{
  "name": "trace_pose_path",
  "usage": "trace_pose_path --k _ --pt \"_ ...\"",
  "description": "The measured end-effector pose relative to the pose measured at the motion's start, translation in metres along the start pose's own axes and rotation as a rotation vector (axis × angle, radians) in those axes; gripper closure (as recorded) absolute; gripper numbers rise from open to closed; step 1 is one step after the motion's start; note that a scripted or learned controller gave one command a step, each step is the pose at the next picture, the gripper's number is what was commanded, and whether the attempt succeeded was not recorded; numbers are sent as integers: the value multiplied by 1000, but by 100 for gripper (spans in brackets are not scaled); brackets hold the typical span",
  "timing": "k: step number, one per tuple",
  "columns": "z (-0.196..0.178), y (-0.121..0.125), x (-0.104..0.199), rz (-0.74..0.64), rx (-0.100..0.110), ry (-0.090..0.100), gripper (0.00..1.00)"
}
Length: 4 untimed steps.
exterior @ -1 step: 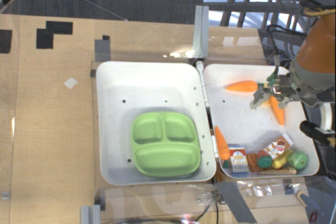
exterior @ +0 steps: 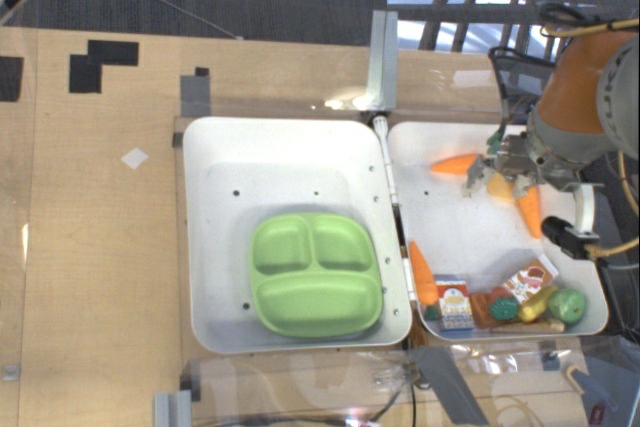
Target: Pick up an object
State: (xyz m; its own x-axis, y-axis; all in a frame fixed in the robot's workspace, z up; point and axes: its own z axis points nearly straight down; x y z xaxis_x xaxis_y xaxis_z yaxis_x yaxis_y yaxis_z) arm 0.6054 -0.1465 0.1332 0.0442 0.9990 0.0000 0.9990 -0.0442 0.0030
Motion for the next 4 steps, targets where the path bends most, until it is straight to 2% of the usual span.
trace_pose_path --k 1,2,3,4 --pt "17 22 -56 -135 -13 -6 0" --pt "44 36 -11 -9 -7 -1 0" --pt "42 -12 -18 -53 -9 -1 0" --pt "29 -8 -16 -57 -19 0 100"
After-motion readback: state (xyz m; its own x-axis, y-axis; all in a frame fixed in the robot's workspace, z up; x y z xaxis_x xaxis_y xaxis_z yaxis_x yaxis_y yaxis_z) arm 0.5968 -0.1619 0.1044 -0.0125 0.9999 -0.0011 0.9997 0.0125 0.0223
